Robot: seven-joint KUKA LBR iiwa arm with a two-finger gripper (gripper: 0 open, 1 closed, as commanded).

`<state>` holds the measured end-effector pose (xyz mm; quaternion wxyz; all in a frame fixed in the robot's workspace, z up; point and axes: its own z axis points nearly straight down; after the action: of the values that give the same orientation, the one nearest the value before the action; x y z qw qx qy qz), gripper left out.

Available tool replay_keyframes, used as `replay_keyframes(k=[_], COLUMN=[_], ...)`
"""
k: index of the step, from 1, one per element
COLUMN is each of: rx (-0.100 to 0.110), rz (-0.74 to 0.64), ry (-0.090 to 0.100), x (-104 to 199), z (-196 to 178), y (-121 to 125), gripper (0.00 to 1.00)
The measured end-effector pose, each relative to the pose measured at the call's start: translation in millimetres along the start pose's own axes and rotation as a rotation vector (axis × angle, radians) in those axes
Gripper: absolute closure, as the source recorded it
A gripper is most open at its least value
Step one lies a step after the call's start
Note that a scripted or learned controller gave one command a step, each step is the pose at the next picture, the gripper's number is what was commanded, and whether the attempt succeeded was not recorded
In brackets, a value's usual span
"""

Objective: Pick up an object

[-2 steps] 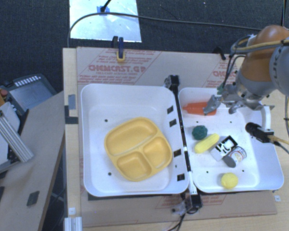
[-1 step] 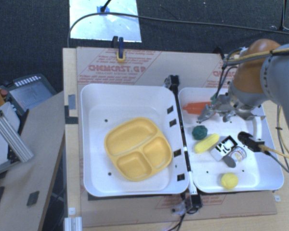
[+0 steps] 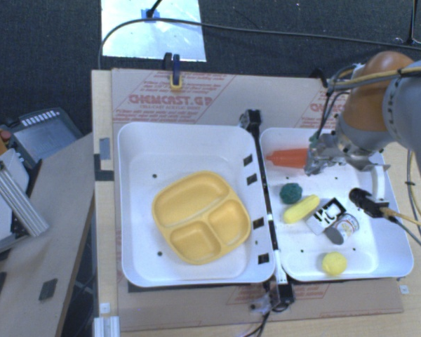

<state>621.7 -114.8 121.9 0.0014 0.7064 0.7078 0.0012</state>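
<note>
My pincer (image 3: pixel 316 161) low in right bin (image 3: pixel 396 258), upper middle of frame, tip at right end of orange carrot (image 3: pixel 289 158); likely lining up grasp. Grip state: cannot tell. Banana (image 3: pixel 301 208), green ball (image 3: pixel 290 192), can (image 3: pixel 342 228) lie below.

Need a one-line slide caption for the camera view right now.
The tool hovers by the orange carrot in the right bin; a yellow divided plate fills the left bin.

right bin (image 3: pixel 389 258) crowded, carrot (image 3: pixel 289 158) beside pincer (image 3: pixel 316 166), left bin's (image 3: pixel 137 188) rim margins open
</note>
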Motion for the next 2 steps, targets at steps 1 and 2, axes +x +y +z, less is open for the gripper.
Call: replay_keyframes(k=[1, 2], rx=[-0.003, -0.001], rz=[-0.001, -0.002], ry=[-0.001, 0.0], x=[-6, -6], z=[-62, -87], y=[5, 6], gripper=[1.0, 1.0])
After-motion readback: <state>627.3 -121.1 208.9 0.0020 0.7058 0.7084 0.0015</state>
